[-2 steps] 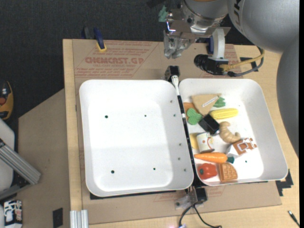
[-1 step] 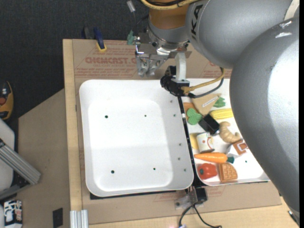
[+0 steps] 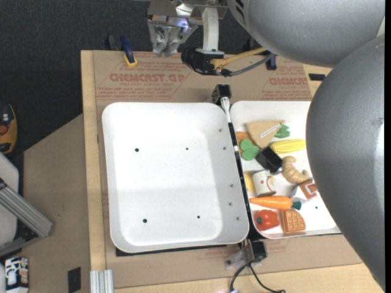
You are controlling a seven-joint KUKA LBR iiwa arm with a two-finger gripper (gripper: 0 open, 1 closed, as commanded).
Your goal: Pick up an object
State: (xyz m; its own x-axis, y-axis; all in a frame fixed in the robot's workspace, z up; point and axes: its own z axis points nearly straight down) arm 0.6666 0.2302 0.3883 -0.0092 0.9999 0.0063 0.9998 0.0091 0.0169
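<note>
The large grey arm fills the upper right of the camera view, and its tool hangs at the top, above the far edge of the brown cardboard-covered tabletop, beyond both bins; nothing is between its fingers, and I cannot tell whether they are spread or pressed together. The left shallow white bin sits well apart from the tool. The right shallow white bin holds the objects, clustered near the divider: a tan wedge-shaped sandwich toy, a yellow corn cob, a green leafy piece, a black block, an orange carrot, a red tomato and a brown waffle.
</note>
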